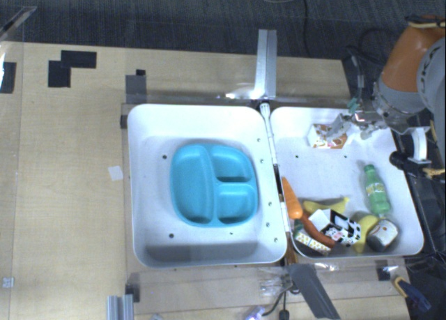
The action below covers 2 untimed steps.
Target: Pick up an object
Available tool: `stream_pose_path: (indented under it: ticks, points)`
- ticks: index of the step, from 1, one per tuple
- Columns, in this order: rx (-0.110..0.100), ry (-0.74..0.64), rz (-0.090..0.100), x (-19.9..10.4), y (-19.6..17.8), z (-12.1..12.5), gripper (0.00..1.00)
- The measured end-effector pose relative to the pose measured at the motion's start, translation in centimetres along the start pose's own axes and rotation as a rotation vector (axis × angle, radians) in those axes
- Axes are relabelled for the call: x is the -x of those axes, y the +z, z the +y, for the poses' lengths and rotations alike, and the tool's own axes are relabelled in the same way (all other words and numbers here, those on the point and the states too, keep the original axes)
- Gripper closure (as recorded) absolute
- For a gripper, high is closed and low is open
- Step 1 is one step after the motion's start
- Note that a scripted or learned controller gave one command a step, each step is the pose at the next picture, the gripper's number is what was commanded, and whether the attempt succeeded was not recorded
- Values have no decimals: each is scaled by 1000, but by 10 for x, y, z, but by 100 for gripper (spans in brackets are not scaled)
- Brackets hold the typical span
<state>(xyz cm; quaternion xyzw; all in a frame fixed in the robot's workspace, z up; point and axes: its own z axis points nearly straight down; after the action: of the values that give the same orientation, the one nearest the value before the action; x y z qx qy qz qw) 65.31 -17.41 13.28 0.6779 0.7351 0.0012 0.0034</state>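
Small crumpled brown-and-white wrapper [327, 136]: at twelve o'clock in the right white bin [411, 242], touching the gripper [353, 120] at its three o'clock. From here I cannot tell how the gripper is set. I would descend squarely, centred over the wrapper, before lifting.
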Motion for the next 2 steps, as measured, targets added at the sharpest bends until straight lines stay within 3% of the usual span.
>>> stream_pose_path:
  ticks: [1,2]
  points:
    - [-3,80,-4,-14,12,9,0]
    - [-19,374,6,-22,14,12,0]
